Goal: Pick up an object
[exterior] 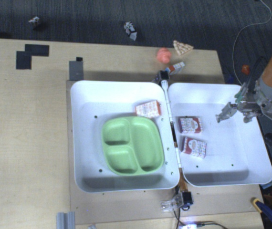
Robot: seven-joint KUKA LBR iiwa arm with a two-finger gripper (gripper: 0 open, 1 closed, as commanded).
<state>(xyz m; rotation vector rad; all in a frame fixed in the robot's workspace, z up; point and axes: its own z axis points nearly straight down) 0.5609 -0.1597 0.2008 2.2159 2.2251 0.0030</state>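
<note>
High slanted overhead view, both bins (126, 92)

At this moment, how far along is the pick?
Nothing looks picked yet: two packets lie flat in the right bin, a third beside the green tray in the left bin. In hand: the gripper hangs over the right bin. Left: descend, grasp, lift.

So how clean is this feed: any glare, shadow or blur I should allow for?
Camera view: light is even, with only mild sheen on the white bins and soft shadow along their near walls. The green tray is sharp, though its edges look slightly soft. The print on the packets is too small to read. The gripper is a little blurred, so I cannot judge its state.
</note>
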